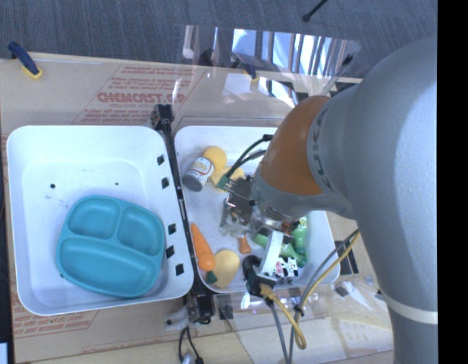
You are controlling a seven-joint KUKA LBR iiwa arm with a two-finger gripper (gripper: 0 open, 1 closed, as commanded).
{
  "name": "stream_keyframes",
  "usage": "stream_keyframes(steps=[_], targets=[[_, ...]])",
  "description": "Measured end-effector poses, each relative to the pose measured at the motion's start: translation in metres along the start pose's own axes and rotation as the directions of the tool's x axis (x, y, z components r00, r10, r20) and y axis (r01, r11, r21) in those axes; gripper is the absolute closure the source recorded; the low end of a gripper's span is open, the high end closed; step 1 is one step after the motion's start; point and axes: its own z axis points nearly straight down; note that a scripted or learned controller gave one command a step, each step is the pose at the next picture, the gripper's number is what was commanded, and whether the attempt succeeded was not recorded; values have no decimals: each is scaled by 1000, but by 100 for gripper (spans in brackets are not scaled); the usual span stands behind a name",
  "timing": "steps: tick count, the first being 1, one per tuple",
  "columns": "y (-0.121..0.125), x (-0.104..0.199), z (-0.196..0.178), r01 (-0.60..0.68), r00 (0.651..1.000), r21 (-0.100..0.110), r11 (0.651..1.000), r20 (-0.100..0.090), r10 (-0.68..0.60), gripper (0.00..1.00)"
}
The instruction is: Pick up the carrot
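red "chemcast" print on brown paper (pixel 135 97) over desk. carrot (pixel 202 247) in right bin (pixel 190 144), beside yellow lemon (pixel 227 265). pincer (pixel 235 217) state: cannot tell.

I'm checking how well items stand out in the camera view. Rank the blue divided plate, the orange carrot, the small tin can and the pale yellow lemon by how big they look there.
1. Blue divided plastic plate, by far the largest.
2. Orange carrot, long and thin.
3. Pale yellow lemon and small silver tin can: they look about alike, so I won't rank them.
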Motion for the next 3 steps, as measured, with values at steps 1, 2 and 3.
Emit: stream_keyframes(steps=[1, 2, 3], targets=[[-23, 46, 1, -154, 988, -3, 988, 1, 154, 100], [-15, 29, -95, -290, 957, -2, 957, -1, 290, 100], [-19, 34, -15, 130, 991, 3, 991, 3, -130, 100]])
